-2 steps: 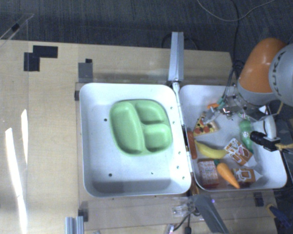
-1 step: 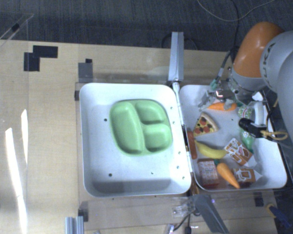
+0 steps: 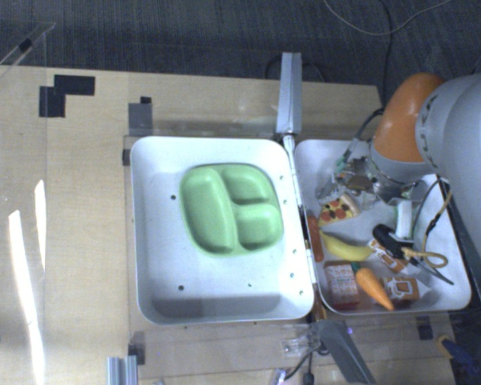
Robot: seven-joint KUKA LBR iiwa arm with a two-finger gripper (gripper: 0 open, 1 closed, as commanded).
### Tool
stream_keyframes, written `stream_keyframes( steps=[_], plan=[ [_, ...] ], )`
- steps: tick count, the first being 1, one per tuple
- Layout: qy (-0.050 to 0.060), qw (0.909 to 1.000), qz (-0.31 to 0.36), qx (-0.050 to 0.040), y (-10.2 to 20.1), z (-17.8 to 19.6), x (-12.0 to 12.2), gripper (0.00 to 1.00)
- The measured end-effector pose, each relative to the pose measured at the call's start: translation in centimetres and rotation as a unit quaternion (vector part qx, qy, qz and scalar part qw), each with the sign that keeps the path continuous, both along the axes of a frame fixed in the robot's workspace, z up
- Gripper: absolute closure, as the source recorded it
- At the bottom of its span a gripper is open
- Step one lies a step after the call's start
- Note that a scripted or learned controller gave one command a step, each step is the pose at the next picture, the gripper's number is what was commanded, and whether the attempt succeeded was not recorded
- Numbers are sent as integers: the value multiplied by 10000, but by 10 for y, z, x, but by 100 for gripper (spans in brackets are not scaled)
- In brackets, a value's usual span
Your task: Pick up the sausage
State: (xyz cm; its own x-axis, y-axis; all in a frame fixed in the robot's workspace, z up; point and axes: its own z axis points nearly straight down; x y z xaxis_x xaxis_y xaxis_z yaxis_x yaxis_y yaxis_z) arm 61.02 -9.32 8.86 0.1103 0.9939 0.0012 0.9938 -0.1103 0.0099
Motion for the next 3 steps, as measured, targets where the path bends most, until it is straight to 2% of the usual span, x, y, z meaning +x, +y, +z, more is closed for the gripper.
stream_keyframes(
  steps=[1,2,3],
  plan=[
    [18,9997,-242,0,20,98,-22,0],
    [33,9997,-247,2,10,34,-24,0],
    [19,9993,-368,2,29,98,8,0]
  ],
)
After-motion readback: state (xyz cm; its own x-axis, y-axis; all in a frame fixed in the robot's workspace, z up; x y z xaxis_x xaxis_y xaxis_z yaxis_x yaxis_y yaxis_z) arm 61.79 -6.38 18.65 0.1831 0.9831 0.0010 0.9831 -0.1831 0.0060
